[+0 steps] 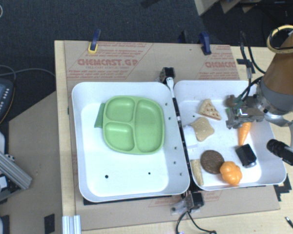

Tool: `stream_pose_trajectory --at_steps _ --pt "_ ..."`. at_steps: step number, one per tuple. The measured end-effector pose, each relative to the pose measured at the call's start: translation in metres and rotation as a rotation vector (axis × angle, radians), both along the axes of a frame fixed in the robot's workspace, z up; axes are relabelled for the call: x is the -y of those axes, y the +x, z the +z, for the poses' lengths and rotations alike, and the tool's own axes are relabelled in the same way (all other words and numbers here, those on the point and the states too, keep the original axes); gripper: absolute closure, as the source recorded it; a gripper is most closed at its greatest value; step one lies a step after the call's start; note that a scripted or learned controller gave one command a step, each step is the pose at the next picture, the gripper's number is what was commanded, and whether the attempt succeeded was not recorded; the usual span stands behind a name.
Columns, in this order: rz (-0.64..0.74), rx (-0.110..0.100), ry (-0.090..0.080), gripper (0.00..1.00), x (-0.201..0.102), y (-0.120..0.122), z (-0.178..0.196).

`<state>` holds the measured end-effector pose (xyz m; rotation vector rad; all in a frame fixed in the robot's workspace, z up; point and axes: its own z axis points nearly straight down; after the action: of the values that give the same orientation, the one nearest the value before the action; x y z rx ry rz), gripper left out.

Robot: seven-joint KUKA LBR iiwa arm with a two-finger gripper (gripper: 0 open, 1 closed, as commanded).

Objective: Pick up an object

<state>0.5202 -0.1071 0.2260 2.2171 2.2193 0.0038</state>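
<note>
While low over carrot [243, 132], hand [240, 117].

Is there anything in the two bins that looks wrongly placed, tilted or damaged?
Nothing looks spilled or broken. One oddity: a pale flat piece lies wedged against the left wall of the right bin, half under the brown disc. The green divided plate sits slightly turned in the left bin. The gripper is above the carrot.

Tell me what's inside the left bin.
In the left bin lies a green three-compartment plate, its compartments bare. Whatever is beneath the plate is covered and cannot be seen.
</note>
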Motion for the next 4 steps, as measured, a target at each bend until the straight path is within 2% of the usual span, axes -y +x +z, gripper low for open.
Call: stream_pose_trajectory --at_steps 2,3,4 --pt "0.003 0.001 0.000 1.00 -0.035 0.090 -0.006" --pt "0.000 -0.001 0.000 1.00 -0.029 0.107 -0.011" --pt "0.000 0.000 0.001 1.00 -0.032 0.105 0.009"
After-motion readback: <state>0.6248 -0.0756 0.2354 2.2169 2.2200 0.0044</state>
